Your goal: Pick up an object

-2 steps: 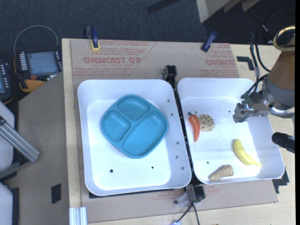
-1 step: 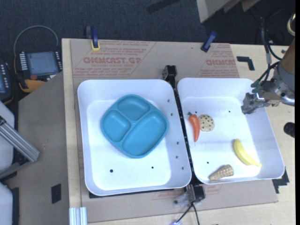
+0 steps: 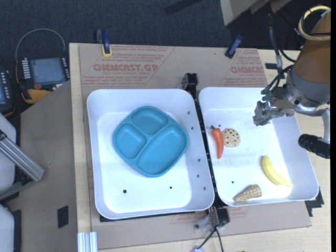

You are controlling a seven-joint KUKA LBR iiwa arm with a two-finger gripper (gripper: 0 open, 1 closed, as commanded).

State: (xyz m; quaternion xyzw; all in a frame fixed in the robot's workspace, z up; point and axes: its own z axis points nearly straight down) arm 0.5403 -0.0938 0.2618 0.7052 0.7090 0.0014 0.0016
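In the right bin (image 3: 247,101) lie an orange carrot (image 3: 218,142), a round speckled cookie (image 3: 231,137), a yellow banana (image 3: 274,171) and a tan ice-cream cone (image 3: 248,193). My gripper (image 3: 261,117) hangs over the upper right part of that bin, to the right of and above the cookie, and apart from every object. Nothing shows between its fingers.
The left bin (image 3: 105,156) holds a blue divided plate (image 3: 150,140). A black divider with clamps (image 3: 190,81) runs between the bins. The grey arm (image 3: 310,83) enters from the right over the right bin's edge. A black cylinder (image 3: 315,143) juts in at the right.
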